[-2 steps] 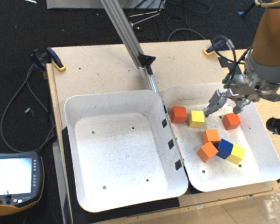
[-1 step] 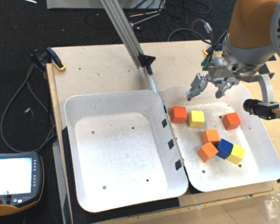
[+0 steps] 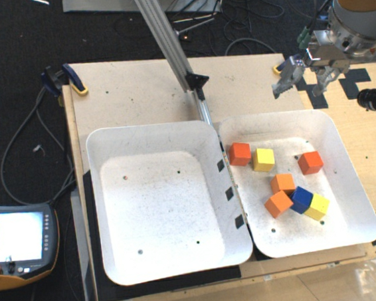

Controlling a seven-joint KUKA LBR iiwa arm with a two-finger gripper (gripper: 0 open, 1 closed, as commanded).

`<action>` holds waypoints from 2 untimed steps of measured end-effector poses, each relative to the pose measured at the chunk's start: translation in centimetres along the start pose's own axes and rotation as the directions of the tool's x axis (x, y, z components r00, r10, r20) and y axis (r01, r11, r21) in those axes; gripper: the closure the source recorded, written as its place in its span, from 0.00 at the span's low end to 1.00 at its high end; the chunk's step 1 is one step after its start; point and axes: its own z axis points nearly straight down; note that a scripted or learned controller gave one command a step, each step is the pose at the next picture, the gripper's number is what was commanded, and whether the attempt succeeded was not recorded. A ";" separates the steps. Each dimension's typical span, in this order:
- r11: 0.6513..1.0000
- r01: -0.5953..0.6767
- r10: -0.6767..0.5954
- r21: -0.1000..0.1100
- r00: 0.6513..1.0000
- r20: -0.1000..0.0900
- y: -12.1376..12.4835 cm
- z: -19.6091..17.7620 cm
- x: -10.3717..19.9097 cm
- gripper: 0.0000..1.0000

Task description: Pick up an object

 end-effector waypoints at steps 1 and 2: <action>1.000 0.006 -0.006 0.000 1.000 -0.002 4.2 -7.9 1.5 0.00; 1.000 -0.005 0.005 0.020 1.000 -0.002 3.5 2.9 -5.4 0.00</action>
